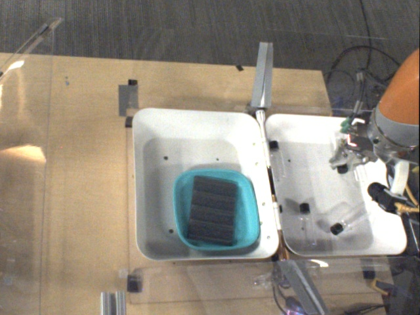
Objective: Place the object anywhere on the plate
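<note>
The dark ridged block (212,209) already lies flat on the teal plate (180,199) in the left-hand bin (147,176), well apart from the hand (351,148), which hangs over the far side of the other bin (315,133). Whether the hand is wide or narrow I cannot tell — it is small and partly masked by the wrist and cabling, and nothing can be made out between its tips. Judged from how things lie, the placing looks done: the block sits wholly inside the plate's rim, square to it, with teal showing on every side. What remains, then, is to leave it alone — any withdrawal is best made up and away on the hand's own side, never sweeping across toward the plate, since a brush against the rim could slide the plate or tip the block off. In the bin under the hand lie a few small dark bits (304,208) and a clear, glassy piece (348,216) below and beside the hand; they are worth avoiding on the way out. No brand, label or readable writing appears on the block, plate, bins or worktop (79,176).
</note>
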Robot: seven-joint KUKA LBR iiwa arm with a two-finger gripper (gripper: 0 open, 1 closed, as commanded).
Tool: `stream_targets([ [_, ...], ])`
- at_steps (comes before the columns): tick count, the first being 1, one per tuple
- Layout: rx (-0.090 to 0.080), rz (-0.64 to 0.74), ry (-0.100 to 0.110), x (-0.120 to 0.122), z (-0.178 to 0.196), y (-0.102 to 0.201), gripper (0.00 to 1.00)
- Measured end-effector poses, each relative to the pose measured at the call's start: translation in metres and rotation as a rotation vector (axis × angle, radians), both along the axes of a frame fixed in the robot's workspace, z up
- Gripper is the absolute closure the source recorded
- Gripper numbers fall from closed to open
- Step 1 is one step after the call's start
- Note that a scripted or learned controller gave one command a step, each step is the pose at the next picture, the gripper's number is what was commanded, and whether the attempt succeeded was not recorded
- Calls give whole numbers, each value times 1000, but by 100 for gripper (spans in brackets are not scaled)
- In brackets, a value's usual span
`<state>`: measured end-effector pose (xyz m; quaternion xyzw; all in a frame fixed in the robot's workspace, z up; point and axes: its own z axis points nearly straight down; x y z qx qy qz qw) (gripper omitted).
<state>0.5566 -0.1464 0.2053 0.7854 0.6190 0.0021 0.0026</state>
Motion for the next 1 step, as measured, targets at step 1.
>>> stream_targets([
  [1, 1, 135, 1, -30, 18, 108, 100],
])
